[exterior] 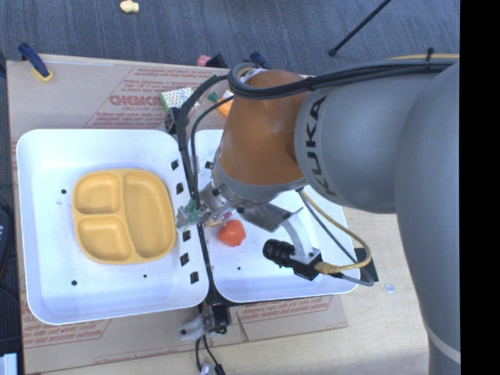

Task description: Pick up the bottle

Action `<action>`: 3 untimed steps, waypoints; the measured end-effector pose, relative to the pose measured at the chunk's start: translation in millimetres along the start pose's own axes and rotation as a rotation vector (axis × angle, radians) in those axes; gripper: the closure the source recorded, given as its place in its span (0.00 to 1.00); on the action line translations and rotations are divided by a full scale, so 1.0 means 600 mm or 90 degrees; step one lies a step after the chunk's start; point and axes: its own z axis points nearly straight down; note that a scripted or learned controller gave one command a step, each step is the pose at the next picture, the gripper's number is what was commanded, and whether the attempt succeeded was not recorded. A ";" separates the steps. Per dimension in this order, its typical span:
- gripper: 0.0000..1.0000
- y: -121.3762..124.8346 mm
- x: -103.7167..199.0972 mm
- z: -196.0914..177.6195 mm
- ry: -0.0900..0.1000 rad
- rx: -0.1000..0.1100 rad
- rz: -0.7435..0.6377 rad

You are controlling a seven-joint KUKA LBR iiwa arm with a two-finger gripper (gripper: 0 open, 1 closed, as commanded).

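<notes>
My gripper (199,212) hangs low over the left edge of the right bin (266,287), close to the divider between the two bins. The big orange wrist and grey arm cover most of that bin. A small red-orange object (230,233) lies on the bin floor just right of and below the gripper, apart from it. I cannot tell whether this is the bottle. Another orange item (224,105) peeks out behind the wrist at the bin's far edge.
A yellow three-compartment plate (123,214) lies in the left bin (47,287). A black plug on a yellow cable (287,256) hangs over the right bin's front. A green-patterned packet (176,98) sits on the cardboard behind the bins.
</notes>
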 end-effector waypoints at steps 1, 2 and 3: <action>1.00 -0.053 -0.043 -0.191 -0.003 -0.003 -0.115; 1.00 -0.038 -0.015 0.069 0.000 0.000 -0.169; 1.00 -0.037 -0.015 -0.099 -0.002 -0.003 -0.198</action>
